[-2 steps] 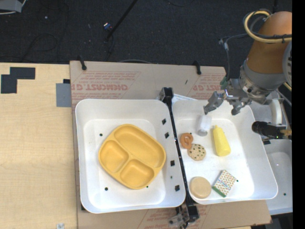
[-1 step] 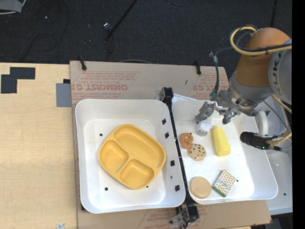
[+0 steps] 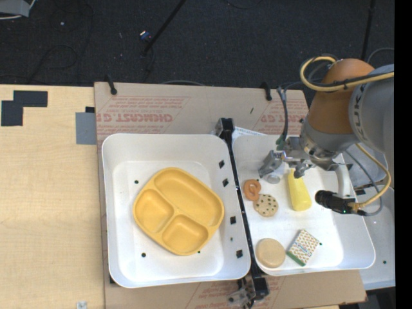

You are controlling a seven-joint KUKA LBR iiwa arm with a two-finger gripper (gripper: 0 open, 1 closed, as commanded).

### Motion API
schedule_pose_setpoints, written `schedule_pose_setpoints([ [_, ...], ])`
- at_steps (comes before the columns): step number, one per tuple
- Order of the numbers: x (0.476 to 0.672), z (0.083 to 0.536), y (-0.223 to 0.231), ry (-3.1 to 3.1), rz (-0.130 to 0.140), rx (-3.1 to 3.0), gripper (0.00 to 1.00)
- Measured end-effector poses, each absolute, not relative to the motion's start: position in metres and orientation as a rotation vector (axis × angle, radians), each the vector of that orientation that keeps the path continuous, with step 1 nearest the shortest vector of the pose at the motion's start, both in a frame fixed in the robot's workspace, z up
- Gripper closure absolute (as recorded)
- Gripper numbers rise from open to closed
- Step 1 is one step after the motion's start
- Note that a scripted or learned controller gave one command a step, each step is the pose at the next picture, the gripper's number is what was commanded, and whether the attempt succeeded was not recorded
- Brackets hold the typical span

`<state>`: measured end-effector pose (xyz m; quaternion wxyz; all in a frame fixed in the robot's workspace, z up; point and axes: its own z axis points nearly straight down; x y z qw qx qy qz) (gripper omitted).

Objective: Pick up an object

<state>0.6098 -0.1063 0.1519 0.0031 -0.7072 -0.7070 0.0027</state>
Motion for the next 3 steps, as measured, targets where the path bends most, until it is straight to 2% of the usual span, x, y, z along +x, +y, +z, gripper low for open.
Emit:
schedule_pose_setpoints([
  [1,0.612,0.098,-0.097,-2.22,0.002,-2.22,0.0],
  [2,0.612,0.111,-0.098,-2.216,0.003,-2.224,1.0],
  [3,0.613,0.153,-0.102,-2.218,-0.001,-2.226,1.0],
])
